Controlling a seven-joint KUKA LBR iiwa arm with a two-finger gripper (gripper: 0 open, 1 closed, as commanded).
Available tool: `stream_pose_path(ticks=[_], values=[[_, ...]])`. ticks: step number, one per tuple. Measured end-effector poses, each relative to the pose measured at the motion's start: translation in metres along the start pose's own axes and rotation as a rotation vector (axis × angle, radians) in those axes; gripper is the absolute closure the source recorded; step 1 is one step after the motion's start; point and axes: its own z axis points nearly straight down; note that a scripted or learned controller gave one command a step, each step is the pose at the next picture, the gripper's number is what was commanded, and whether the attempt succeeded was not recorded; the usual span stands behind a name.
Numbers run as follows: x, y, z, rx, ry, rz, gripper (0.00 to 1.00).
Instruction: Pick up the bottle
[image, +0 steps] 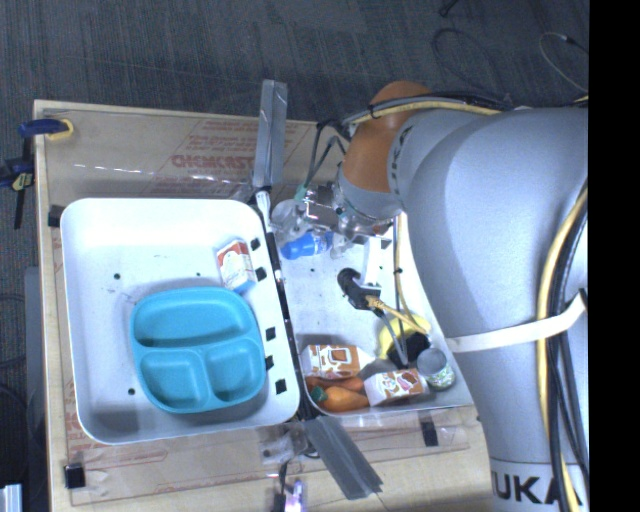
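Clear plastic bottle with blue label (297, 241) is lying in the right white bin's (318, 300) far left corner, just beside the gripper (322, 222). Gripper is sitting right over it; can't tell opening or hold.

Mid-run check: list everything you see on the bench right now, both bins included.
bins: two, white, side by side on the bench
compartment tray: one, blue, left bin
small carton: one, white and red, left bin, by the divider
bottle: one, clear with blue, far end of the right bin, beside the gripper
brown carton: one, brown and white, near end of the right bin
orange item: one, orange, just below the brown carton
packet: one, white and red, near end of the right bin
can: one, grey-green, beside the packet
arm: one, grey with an orange band, from the right
gripper: one, over the right bin's far end
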Motion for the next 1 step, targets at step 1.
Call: stream_pose_path(ticks=[1], values=[[-0.0164,-0.0441,0.0051,0.007,-0.003,0.125,0.0]])
